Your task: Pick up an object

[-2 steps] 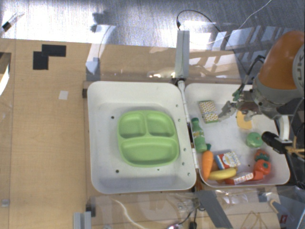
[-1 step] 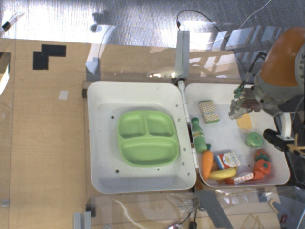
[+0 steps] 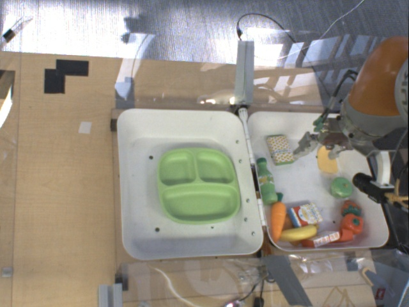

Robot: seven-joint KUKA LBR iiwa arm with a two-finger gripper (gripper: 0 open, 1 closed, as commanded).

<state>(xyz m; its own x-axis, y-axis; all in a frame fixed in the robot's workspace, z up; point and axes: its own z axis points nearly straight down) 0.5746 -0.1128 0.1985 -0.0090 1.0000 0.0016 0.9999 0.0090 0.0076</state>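
Observation:
My gripper [image 3: 317, 144] hangs over the upper part of the right bin [image 3: 300, 128], open, with nothing between its fingers. One grey finger [image 3: 302, 146] points toward a small patterned box [image 3: 279, 149] just to its left. A pale yellow item [image 3: 328, 163] lies directly below the gripper. Lower in the same bin lie a green bottle [image 3: 265, 181], a carrot [image 3: 277, 218], a banana [image 3: 298, 233], a small colourful carton [image 3: 307, 213], a green round piece [image 3: 341, 186] and a red-orange toy [image 3: 351, 220].
The left bin [image 3: 137, 171] holds a green divided plate [image 3: 198, 185]. A red and white packet [image 3: 326, 238] lies by the right bin's front wall. A grey post [image 3: 244, 69] stands behind the divider between the bins. Cables run at the back right.

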